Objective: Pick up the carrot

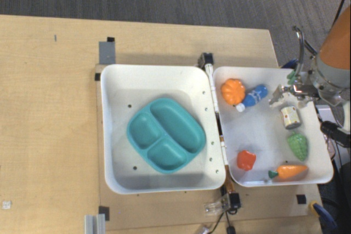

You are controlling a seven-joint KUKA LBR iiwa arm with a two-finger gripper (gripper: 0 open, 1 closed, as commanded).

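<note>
The carrot (292, 171) is orange with a green stub at its left end. It lies along the near wall of the right bin (263, 134), at the near right corner. My gripper (289, 93) hangs over the far right part of that bin, well beyond the carrot and apart from it. Just below the gripper stands a small beige cylinder (290, 117).
The right bin also holds an orange pumpkin-like toy (233, 91), a blue bottle (255, 96), a red pepper (246, 159) and a green leafy piece (298, 146) just above the carrot. A teal divided plate (166, 133) lies in the left bin (115, 118).
</note>
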